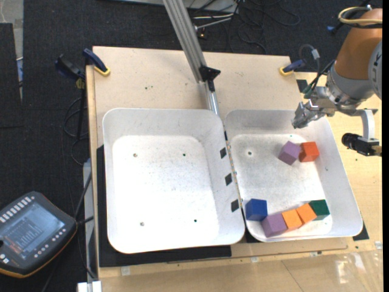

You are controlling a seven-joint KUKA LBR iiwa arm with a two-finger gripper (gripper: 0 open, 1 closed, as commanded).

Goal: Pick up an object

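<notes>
The gripper [302,119] hangs over the upper right corner of the right bin [340,181], its tip pointing down and to the left; whether its fingers are parted or closed cannot be made out from this angle, and nothing is seen between them. Just below it, well inside the bin, a purple block [289,152] and an orange block [309,151] sit side by side, touching or nearly so.

Along the bin's lower edge lie four more: a blue block [256,209], then a second purple block [273,224], a second orange block [292,218] and a green block [318,209] packed in a slanting row.

The left bin [118,163] shows a speckled white floor. A handheld control pad [29,233] lies at the lower left, off the bench; its screen seems to carry lines of text, too small to read. No brand or label is legible anywhere.
</notes>
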